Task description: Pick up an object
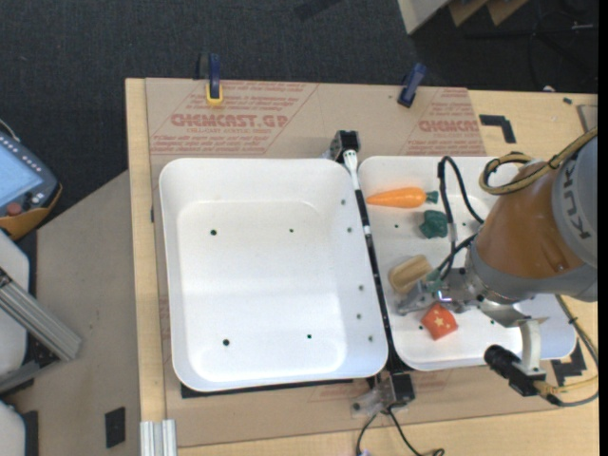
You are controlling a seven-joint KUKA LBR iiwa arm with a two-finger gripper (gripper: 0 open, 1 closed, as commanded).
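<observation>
1. Because the arm reaches in from the right, the tool [429, 297] is seen low over the right bin [532, 350], where the things to pick are kept.
2. A tan block [409, 272] is found just beside the tool, and a red block [439, 322] lies just below it. It cannot be told if either one is touched.
3. How the tool is set cannot be told, since the grey parts are blurred together. Nothing is clearly seen held in it.
4. An orange carrot [396, 198] and a small green thing [435, 223] are left near the top of the same bin, apart from the tool.
5. The left bin [180, 255] is placed right next to the right one, most likely so a picked thing can be dropped there.
6. Both bins are kept on a brown board [152, 131] on the surface, and the board is held down by clamps [213, 76] at the far edge so that nothing slides.
</observation>
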